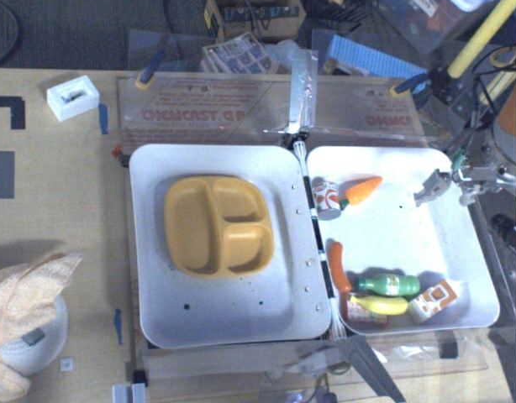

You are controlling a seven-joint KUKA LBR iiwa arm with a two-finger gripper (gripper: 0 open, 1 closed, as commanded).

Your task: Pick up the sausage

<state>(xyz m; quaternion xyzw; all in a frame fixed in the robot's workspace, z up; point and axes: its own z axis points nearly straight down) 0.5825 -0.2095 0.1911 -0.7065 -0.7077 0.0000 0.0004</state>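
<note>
The sausage (336, 267) lies lengthwise in the right bin (409, 233), pressed along that bin's left wall, its lower end just beside the green bottle (390, 285). Below the bottle sits a banana (381, 306), and a small carton (432, 300) rests near the bin's lower right corner, so the lower edge of this bin is crowded. Toward the upper left corner, a can (326, 197) and a carrot (361, 189) lie touching or nearly so. The middle and upper right of the bin floor are open. The gripper (453, 185) hovers over the bin's upper right edge, well apart from the sausage; it is small and blurred, so I cannot tell whether it is apart or together. The left bin (157, 292) holds a yellow divided tray (218, 225).
</note>
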